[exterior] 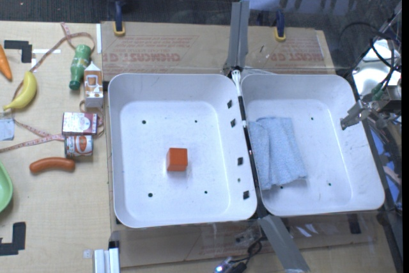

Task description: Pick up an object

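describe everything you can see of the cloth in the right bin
The cloth is a pale blue-grey towel with a soft, ribbed-looking weave. It lies flat and folded into a rough rectangle on the floor of the right bin, near that bin's left wall. Its lower edge is slightly rumpled. Only the bin touches it.

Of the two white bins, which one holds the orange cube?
The left bin holds the orange cube, near its middle. The right bin holds a folded blue-grey cloth instead.

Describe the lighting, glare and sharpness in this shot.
Camera view: even, diffuse light, soft shadows; small orange cube and folded light-blue cloth are crisp; clear plastic sheet behind the two white bins shows faint reflections; the right edge is cluttered, slightly blurry.
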You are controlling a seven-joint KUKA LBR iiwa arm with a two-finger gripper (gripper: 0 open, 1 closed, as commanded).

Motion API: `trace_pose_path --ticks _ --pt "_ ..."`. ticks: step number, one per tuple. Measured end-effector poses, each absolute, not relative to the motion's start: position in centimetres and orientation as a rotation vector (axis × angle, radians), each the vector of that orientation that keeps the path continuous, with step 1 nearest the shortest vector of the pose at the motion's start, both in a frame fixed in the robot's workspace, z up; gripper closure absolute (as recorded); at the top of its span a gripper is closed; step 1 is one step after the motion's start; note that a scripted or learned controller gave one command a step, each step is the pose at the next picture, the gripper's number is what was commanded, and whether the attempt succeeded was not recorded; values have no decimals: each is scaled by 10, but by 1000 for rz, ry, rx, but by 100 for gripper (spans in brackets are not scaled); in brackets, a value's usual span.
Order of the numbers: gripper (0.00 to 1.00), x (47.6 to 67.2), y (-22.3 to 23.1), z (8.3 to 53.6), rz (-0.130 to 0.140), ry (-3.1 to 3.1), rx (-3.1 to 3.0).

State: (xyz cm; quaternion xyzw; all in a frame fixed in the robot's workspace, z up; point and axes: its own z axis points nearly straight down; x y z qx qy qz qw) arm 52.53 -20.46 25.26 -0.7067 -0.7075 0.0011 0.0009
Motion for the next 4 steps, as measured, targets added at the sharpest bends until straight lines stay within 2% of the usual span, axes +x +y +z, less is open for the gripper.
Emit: trace_pose_path --ticks 1,2,3,4 --pt "0 525 -202 321 5 -1610 -2698" --pt "0 543 -123 194 8 -1216 -2894" --pt "0 507 -196 246 5 -1076 -2951" --pt "0 492 -214 305 6 -471 -3107"
